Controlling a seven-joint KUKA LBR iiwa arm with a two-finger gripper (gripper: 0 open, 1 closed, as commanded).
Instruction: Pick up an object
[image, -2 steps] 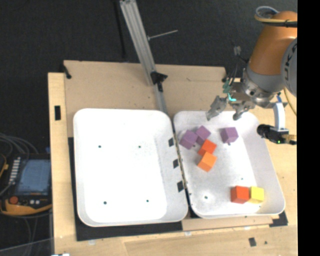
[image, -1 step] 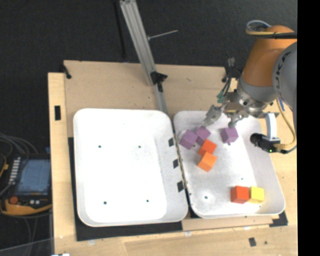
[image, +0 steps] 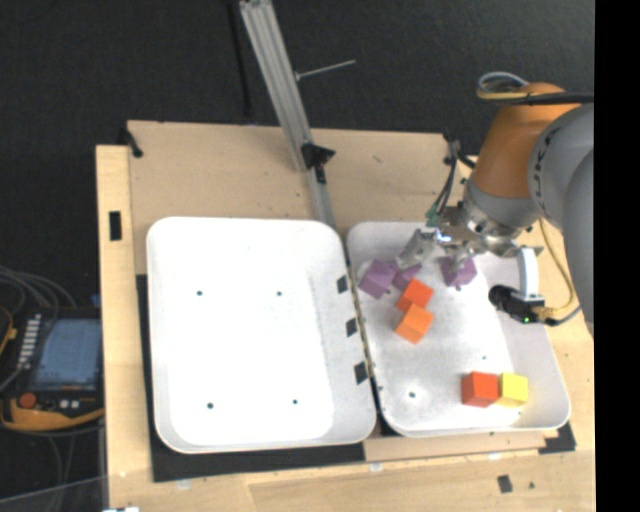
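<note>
My gripper (image: 436, 250) hangs over the far part of the right bin (image: 440, 410), its fingers spread open with nothing between them. One finger (image: 412, 248) points down toward a purple block (image: 377, 278) at the bin's left side. A second purple block (image: 460, 270) lies just below the other finger. Two orange blocks (image: 416, 294) (image: 413, 322) sit touching each other a little nearer than the gripper. A red-orange block (image: 481, 388) and a yellow block (image: 514, 388) rest side by side in the near right corner.
The left bin (image: 250, 330) lies beside the right one, with small black clips (image: 352, 325) along their shared edge. A slanted metal post (image: 290, 100) rises behind the bins. A black cable fitting (image: 515, 300) hangs by the right bin's right wall.
</note>
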